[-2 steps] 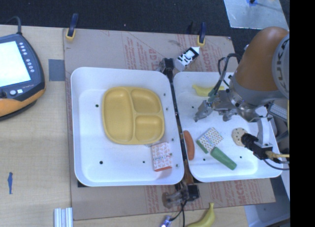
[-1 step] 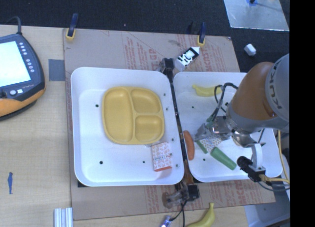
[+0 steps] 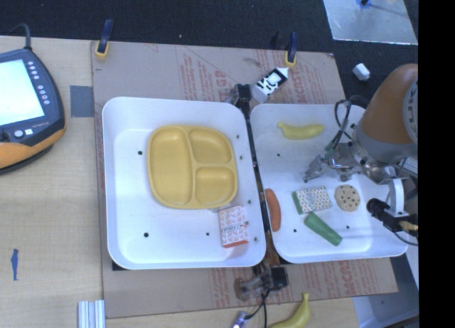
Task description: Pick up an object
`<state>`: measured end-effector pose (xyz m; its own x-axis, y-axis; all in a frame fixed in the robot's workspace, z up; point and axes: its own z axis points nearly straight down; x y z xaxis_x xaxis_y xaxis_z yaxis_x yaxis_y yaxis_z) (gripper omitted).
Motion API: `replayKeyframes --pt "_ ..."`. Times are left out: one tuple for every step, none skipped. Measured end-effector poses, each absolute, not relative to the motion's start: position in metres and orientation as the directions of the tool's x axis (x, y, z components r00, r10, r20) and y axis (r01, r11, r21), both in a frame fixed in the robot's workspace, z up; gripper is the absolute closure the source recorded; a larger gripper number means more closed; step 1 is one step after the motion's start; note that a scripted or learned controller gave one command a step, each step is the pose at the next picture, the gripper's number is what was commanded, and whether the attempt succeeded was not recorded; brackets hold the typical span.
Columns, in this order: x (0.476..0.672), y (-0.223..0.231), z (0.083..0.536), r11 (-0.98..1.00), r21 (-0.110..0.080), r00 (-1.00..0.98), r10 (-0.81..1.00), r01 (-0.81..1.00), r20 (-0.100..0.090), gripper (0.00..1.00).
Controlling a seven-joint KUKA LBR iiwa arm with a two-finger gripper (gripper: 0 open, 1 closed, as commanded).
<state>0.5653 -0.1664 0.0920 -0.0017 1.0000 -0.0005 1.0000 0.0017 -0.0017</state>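
Observation:
My gripper (image 3: 330, 170) hangs over the right bin (image 3: 284, 252), open, with nothing between its fingers. Just in front of it lie a green-and-white checkered block (image 3: 313, 199) and a round cookie (image 3: 347, 197). A green cucumber-like piece (image 3: 323, 228) lies nearer the bin's front. A yellow banana (image 3: 301, 131) rests at the back of that bin. A red sausage (image 3: 273, 209) lies along its left wall. The left bin (image 3: 124, 248) holds a yellow divided plate (image 3: 192, 166) and a small red-and-white carton (image 3: 233, 225).
The grey arm with its orange band (image 3: 387, 109) covers the right bin's far right side. A tablet-like controller (image 3: 25, 106) sits at the bench's left. Another banana (image 3: 297, 314) lies outside the bins at the front, and clamps (image 3: 104, 38) stand along the back edge.

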Motion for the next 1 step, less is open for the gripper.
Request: replayKeyframes --pt "0.5753 -0.2020 0.2368 0.004 0.001 -0.004 1.000 1.000 -0.002 0.00"
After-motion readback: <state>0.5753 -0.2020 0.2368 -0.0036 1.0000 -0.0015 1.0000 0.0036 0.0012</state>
